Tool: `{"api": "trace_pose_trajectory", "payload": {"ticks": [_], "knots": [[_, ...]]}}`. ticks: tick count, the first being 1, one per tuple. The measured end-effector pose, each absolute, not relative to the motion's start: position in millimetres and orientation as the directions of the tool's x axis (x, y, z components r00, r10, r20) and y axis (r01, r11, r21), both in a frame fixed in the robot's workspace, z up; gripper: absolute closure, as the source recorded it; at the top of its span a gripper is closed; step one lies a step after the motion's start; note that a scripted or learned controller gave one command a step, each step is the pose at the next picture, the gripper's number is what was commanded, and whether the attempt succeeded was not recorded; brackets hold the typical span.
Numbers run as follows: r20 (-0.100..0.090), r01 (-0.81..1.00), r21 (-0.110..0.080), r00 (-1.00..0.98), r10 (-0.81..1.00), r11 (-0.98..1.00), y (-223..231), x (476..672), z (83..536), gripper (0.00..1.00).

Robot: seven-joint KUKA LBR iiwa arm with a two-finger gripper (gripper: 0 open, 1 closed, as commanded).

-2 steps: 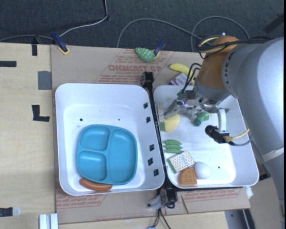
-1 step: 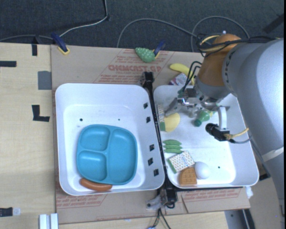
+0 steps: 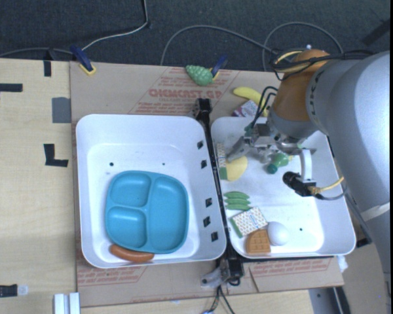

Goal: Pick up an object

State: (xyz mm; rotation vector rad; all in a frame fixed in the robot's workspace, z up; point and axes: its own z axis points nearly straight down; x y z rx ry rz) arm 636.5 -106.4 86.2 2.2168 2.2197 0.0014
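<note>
The yellow lemon-like piece (image 3: 236, 169) lies in the right bin (image 3: 314, 234), just below and left of the gripper (image 3: 249, 144) — the closest candidate I can see. I judge this as the approach step, with nothing lifted yet. I cannot tell how the jaws stand; the wrist blocks my view. A green piece (image 3: 274, 165) sits to their right. Next I'd want a short shift over the yellow piece, then a straight descent.
</note>
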Motion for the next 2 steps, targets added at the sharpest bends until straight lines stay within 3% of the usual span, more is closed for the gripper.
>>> {"api": "trace_pose_trajectory", "payload": {"ticks": [1,2], "knots": [[-0.005,1.0,0.004,0.001,1.0,-0.001,-99.8,635.9,86.4,0.0],[-0.004,1.0,0.009,0.0,1.0,0.001,-99.1,637.7,98.6,1.0]]}}
